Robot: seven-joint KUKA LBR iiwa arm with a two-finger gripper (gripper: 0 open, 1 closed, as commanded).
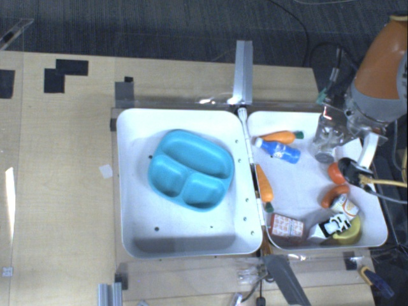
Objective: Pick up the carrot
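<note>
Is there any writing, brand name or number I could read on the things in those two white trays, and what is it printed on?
No text here can be read.
The black-and-white label on the packet at the right bin's near corner: marks show, too blurred to read.
The small reddish box beside it: a printed pattern, too small to read.
The blue bottle: no legible label.
The blue divided plate in the left bin: plain, no writing.

arm (382,69) | orange band above grey wrist | black cables | metallic silver end
</note>
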